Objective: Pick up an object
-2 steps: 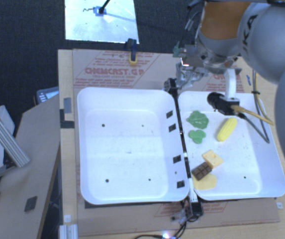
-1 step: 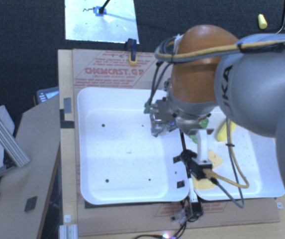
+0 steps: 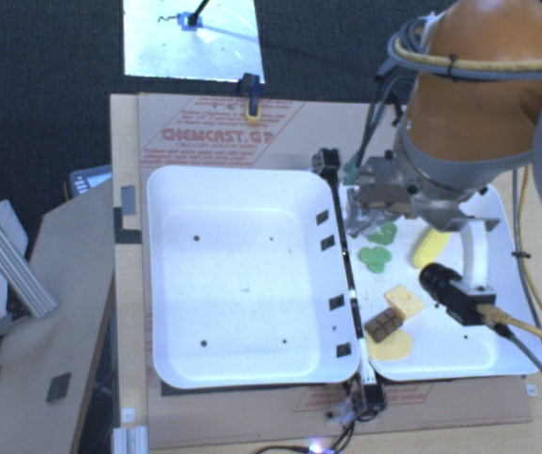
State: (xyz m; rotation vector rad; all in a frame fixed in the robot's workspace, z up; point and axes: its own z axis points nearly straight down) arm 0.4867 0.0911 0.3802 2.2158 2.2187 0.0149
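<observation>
Whether the end effector (image 3: 376,218) is open or closed, I cannot tell; it hangs low over the right bin (image 3: 483,348). Just below it lie green pieces (image 3: 377,251), near a yellow corn cob (image 3: 430,246).

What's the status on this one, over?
Gripper low in right bin, fingers obscured. Green pieces, corn, chocolate bar loose. Nothing visibly held.

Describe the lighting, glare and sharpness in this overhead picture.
Camera view: a bright shiny metal sheet glares at the top; the shallow white left bin is evenly lit, with soft shadow along its rim; the large orange arm band looks slightly soft.
</observation>
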